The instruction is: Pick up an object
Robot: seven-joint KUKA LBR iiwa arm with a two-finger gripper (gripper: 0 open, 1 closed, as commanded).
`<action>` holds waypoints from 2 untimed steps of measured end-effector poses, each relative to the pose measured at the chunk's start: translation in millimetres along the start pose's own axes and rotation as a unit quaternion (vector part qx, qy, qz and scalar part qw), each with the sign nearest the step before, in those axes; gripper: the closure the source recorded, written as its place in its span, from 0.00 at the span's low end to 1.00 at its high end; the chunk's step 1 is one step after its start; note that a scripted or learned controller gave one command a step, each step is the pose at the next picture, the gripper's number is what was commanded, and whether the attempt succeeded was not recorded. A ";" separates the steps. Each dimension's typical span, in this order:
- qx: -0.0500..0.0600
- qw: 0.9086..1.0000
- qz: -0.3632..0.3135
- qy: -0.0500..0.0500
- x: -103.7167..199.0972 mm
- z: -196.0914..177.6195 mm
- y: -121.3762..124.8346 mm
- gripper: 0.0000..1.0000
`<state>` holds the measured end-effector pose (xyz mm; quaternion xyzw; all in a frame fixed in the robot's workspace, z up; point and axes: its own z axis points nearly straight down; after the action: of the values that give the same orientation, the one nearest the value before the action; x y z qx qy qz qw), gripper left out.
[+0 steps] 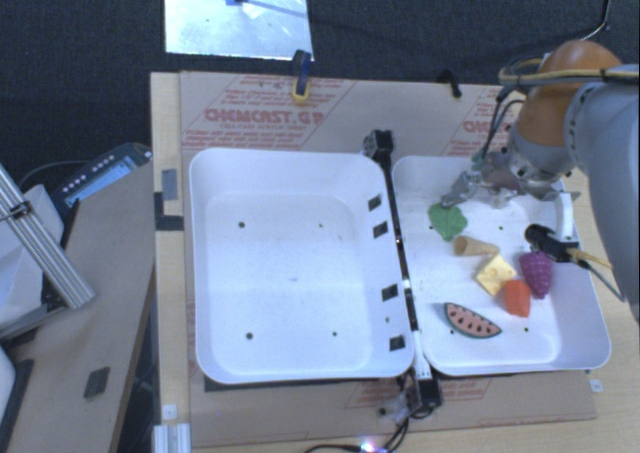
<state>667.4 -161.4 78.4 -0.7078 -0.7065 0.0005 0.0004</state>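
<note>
Claw [458, 196] hovers just above the green toy [447, 220] in the right bin [585, 346]; its opening is unclear.

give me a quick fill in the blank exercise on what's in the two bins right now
1. All the toy food pieces lie in the ____ white bin.
2. The striped red watermelon slice lies nearest that bin's ____ edge.
3. The gripper hovers just above the ____ leafy toy.
4. The purple grape bunch sits beside the yellow cheese wedge and the ____ block.

Missing words: right; front; green; orange-red
</note>
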 end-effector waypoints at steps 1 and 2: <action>-0.003 1.000 -0.002 -0.001 -12.2 -7.5 2.1 0.00; -0.005 1.000 -0.003 -0.001 -12.0 -19.4 3.4 1.00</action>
<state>670.8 -173.4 97.7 -0.7058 -0.7084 -0.0021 -0.0039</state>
